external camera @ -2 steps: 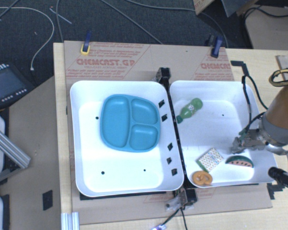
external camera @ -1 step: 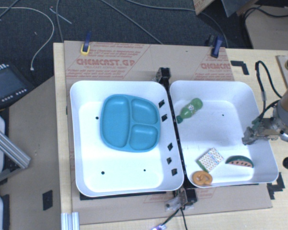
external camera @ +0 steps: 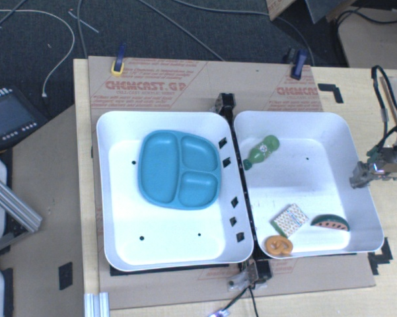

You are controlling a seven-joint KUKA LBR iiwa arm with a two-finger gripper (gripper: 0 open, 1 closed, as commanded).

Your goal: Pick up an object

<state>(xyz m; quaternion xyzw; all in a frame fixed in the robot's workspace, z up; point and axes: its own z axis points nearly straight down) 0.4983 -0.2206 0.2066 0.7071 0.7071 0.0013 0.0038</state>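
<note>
The right bin [external camera: 330, 127] holds several small things. A green bottle [external camera: 261, 150] lies tilted near its back left corner. Toward the front lie a patterned square block [external camera: 290, 219], an orange round piece [external camera: 278, 245] at the front wall, and a watermelon slice [external camera: 330, 223] to the right. My gripper [external camera: 372, 171] hangs at the right bin's right rim, away from all of these, with nothing seen in it. In the left bin [external camera: 119, 197] lies a blue divided plate [external camera: 180, 170].
A black divider with clips [external camera: 234, 177] runs between the two bins. Blue clamps [external camera: 119, 63] hold the cardboard sheet at the back of the bench. Cables trail over the dark floor beyond the bench.
</note>
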